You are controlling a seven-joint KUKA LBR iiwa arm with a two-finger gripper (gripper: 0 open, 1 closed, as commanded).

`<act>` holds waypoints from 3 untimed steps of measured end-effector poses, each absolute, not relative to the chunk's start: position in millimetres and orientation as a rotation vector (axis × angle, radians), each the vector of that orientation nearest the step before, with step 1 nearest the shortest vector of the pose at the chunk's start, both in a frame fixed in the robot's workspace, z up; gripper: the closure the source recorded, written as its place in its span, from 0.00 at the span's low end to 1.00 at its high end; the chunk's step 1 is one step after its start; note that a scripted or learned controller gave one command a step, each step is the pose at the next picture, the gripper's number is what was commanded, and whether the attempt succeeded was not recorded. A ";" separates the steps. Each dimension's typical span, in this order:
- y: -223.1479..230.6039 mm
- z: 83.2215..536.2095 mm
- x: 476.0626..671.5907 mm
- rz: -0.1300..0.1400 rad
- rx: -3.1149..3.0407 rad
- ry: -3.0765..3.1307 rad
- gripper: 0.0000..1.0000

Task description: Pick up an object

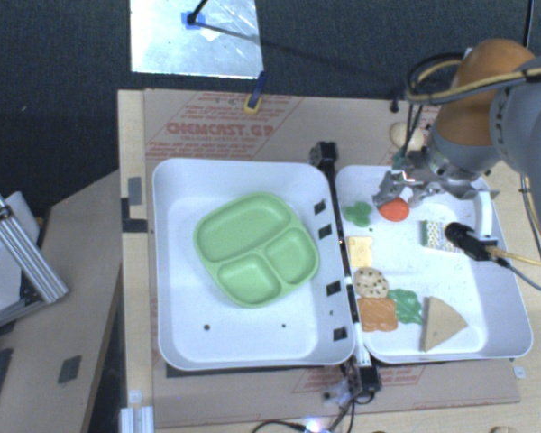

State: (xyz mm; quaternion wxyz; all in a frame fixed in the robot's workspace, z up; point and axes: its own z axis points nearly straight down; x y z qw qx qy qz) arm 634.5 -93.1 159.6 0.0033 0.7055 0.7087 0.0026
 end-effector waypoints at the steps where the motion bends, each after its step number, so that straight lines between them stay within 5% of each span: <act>1: -96.0 224.8 635.3 0.009 2.210 2.222 1.00; 2: -95.7 224.9 636.3 0.003 2.213 2.226 1.00; 3: -40.1 234.5 637.3 0.006 2.209 2.232 1.00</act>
